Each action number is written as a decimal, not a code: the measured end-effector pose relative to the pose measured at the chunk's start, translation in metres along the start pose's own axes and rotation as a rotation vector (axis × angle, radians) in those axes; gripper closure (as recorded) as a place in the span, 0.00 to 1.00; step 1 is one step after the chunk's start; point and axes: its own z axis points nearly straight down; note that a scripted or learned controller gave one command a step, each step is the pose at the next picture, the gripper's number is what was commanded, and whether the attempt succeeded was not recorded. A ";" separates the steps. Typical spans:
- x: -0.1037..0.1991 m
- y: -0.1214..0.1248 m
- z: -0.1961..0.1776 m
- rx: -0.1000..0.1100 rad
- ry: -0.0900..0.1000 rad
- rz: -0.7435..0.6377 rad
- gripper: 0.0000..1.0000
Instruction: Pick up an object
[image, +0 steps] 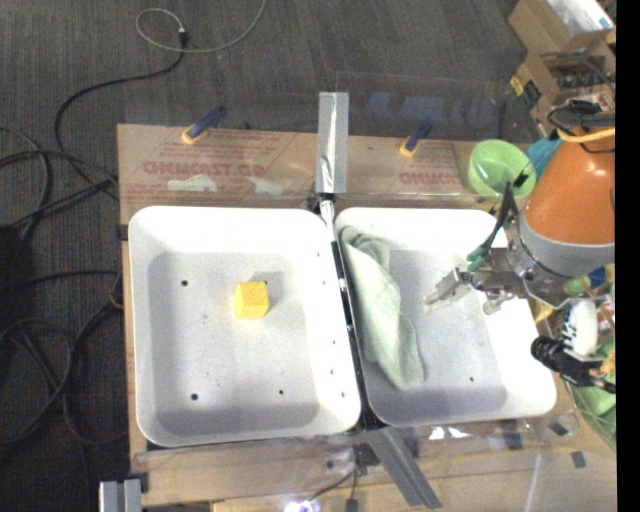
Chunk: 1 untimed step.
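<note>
Bench (290, 165): one, of brown board, seen from above at a slant, set on dark carpet. Two clamps with blue handles are fixed along its far edge, one (203, 125) to the left and one (415, 136) to the right.

Bins: two, white and shallow, laid side by side and touching along their inner edges. The left bin (160, 300) is paired with the right bin (520, 395).

Arm (572, 205): one, grey with an orange band, entered from the right and held over the right bin's right side.

Cloth (385, 310): one, pale green, crumpled, laid along the left wall of the right bin from the far corner toward the near side.

Gripper (440, 292): one, two-fingered, pointed left over the bare floor of the right bin, apart from the cloth. The fingers are seen slightly parted, and nothing is seen between them.

Block (251, 299): one, yellow, a small cube, placed near the middle of the left bin, well apart from the gripper.

Cables (60, 130): several are seen on the carpet left of the bench.
</note>
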 end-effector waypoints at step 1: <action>0.012 0.026 0.136 -0.001 -0.001 -0.084 0.00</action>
